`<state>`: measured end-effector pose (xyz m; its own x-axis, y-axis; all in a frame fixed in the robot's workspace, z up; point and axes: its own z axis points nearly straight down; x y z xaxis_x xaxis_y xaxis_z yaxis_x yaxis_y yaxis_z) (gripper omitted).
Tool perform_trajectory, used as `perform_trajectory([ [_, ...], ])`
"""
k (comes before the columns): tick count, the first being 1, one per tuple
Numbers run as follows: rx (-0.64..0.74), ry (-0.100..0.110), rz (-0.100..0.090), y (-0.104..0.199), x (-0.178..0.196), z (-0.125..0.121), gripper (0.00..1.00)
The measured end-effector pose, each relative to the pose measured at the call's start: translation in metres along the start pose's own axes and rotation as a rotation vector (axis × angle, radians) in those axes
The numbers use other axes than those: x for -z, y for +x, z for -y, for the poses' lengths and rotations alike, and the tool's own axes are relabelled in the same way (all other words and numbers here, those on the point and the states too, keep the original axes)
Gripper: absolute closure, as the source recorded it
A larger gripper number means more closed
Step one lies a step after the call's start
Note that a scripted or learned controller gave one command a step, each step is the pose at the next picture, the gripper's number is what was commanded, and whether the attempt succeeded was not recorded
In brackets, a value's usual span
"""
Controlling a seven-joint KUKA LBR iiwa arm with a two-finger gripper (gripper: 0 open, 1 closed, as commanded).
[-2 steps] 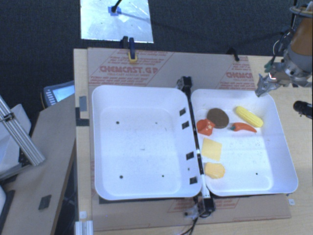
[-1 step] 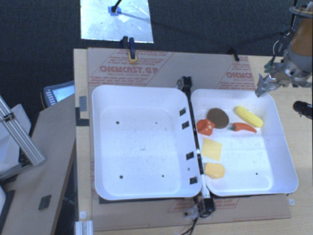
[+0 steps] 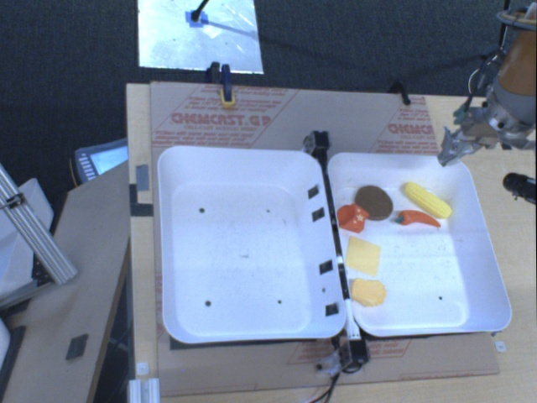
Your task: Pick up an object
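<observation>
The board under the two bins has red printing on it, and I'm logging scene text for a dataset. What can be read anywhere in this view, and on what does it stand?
"CHEMCAST G P", red, on the brown board behind the left bin; the last letters are uncertain.
Red print on the board behind the right bin, slanted: too blurred to read.
Red print on the board's front edge: too small to read.
The food pieces carry no text.

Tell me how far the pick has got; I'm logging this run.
Nothing looks picked yet. The tool hangs above the far right corner of the right bin. The corn, pepper and brown disc lie in it. Descending, gripping and lifting remain.
</observation>
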<state>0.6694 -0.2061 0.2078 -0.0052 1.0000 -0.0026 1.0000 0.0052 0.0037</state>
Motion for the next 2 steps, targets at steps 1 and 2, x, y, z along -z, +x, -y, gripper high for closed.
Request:
perform_trajectory([
  [1,0.000,0.000,0.000,0.0001,-0.0027,0.0001,1.00],
  [2,0.000,0.000,0.000,0.0001,-0.0027,0.0001,1.00],
])
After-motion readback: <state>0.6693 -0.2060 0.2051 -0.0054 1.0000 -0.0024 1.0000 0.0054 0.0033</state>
